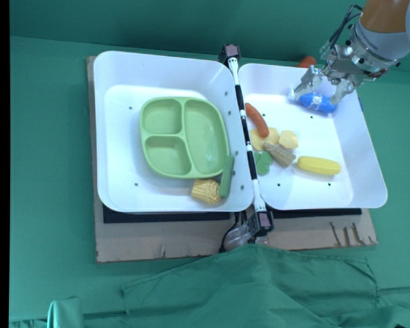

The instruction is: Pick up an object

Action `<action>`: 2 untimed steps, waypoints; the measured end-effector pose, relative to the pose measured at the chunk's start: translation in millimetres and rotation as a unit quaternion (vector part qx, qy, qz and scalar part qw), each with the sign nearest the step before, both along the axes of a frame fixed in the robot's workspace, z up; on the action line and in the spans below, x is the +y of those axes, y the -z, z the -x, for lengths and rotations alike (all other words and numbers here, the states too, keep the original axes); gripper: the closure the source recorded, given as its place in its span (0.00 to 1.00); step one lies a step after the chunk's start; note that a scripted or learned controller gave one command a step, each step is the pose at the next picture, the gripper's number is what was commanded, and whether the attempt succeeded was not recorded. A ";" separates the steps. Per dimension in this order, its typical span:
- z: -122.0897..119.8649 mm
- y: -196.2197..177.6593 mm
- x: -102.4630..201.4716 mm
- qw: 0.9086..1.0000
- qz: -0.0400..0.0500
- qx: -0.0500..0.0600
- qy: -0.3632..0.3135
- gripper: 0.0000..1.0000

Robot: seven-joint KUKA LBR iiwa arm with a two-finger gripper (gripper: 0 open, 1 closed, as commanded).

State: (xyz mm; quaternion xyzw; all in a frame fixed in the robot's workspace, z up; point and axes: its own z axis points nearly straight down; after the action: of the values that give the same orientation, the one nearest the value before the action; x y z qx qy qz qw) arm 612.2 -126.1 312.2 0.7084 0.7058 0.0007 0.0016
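Gripper [324,87] open over blue object [316,102]

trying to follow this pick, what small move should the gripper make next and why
Probably a short, straight descent. The gripper hangs open just above the blue object near the far edge of the right bin, fingers either side of it but not yet around it.

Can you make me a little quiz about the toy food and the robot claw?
1. True or false: the green plate lies in the left bin.
2. What is the claw right above? A) blue toy B) sausage C) yellow corn
3. Fill in: the corn cob beside the plate is in the ___ bin.

Key: 1 true; 2 A; 3 left.
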 end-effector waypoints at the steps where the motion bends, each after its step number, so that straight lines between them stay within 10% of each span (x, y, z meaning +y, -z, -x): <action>1: 0.0 0.0 0.0 1.000 0.000 0.000 0.000 0.00; 2: -6.3 55.1 -8.3 1.000 0.000 0.003 0.001 0.00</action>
State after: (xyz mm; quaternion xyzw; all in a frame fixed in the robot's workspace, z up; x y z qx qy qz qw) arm 618.5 -134.4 257.1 0.7088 0.7054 -0.0014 0.0000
